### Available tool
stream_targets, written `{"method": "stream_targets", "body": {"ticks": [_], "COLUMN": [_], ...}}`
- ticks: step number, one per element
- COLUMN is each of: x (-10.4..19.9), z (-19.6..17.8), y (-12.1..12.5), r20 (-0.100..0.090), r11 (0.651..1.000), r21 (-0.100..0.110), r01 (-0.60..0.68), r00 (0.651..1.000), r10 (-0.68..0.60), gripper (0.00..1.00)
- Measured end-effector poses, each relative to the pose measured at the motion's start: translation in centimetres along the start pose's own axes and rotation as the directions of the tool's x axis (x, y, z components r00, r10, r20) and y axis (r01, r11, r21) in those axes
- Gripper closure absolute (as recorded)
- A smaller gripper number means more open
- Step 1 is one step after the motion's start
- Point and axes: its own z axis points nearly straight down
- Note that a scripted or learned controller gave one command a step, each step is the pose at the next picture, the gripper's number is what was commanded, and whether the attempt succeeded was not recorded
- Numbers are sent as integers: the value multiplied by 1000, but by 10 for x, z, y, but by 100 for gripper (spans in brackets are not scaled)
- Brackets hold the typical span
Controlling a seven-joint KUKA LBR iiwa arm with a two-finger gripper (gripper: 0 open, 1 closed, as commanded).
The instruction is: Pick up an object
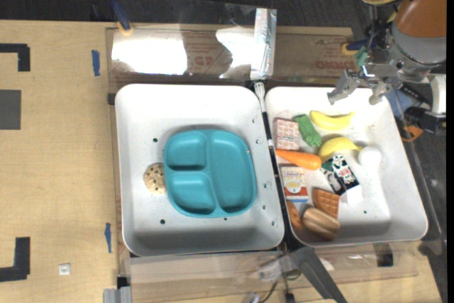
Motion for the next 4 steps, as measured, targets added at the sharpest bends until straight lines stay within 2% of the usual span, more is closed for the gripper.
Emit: {"method": "stream_targets", "body": {"ticks": [1, 2, 3, 4], "x": [20, 21, 21, 21], "z": [145, 133, 135, 151], "y": [12, 13, 13, 18], "r20": [4, 4, 4, 1], "r11": [999, 999, 999, 998], "r21": [-17, -21, -18, -18], "r01": [46, 46, 46, 56], "r00": [999, 999, 999, 998], "r10": [-46, -46, -46, -56], "gripper": [0, 100, 0, 0]}}
